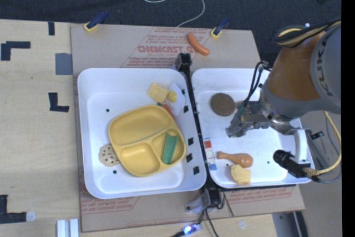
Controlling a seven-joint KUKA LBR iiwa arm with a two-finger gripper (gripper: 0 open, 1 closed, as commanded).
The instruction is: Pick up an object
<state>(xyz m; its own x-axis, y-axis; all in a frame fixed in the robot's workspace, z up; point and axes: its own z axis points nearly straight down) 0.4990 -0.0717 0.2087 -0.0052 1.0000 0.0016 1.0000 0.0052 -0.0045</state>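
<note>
The jaws (237,126) hang low inside the right bin (260,76), over bare white floor near its middle; from this slant I cannot tell whether they stand open or closed, and nothing is visible between them. The task names no particular object, so the nearest candidates matter most: a round brown disc (223,104) lies just up and left of the jaws, and a toy chicken drumstick (236,159) lies below them, with a pale yellow ridged piece (241,175) just beside it at the bin's near edge.

The likely failure here is a grasp on nothing, since the jaws sit between objects rather than above one. The disc looks flat and could slip out or be pushed along the floor. The drumstick and the yellow piece lie close together, so a descent there could knock one aside.

The left bin (89,86) holds a yellow divided tray (138,125) carrying a green stick-shaped piece (170,147) in one compartment, a yellow corn-like piece (161,92) above the tray, and a cookie (108,155) at its lower left. Outside the bins, an orange sausage (198,44) rests on the cardboard sheet (111,47) covering the desk.
</note>
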